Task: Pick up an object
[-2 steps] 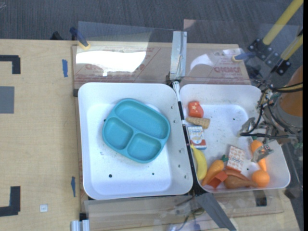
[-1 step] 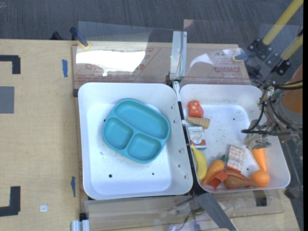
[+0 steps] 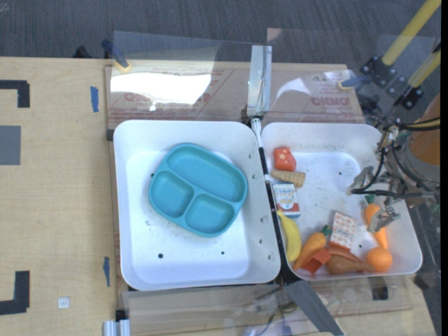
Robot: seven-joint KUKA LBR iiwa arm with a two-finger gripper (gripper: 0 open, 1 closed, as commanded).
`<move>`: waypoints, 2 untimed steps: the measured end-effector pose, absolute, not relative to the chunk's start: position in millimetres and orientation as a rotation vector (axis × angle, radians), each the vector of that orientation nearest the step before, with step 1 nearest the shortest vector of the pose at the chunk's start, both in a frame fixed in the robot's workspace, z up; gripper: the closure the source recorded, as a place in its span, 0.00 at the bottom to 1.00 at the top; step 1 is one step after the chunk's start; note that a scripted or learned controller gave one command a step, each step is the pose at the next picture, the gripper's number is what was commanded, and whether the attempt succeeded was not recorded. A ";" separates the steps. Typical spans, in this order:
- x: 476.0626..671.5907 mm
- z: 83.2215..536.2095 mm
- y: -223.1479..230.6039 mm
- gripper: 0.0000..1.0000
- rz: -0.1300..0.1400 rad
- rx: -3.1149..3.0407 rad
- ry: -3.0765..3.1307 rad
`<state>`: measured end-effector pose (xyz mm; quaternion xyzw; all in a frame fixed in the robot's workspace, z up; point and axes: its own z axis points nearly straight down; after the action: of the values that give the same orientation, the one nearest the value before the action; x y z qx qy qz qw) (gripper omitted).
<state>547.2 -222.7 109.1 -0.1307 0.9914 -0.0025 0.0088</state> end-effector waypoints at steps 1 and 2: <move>534.3 88.7 -222.8 0.00 -0.003 -0.348 3.112; 539.0 103.0 -222.7 1.00 -0.011 -0.348 3.097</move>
<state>539.0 -222.7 103.0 -0.1118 0.9937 -0.0036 0.0125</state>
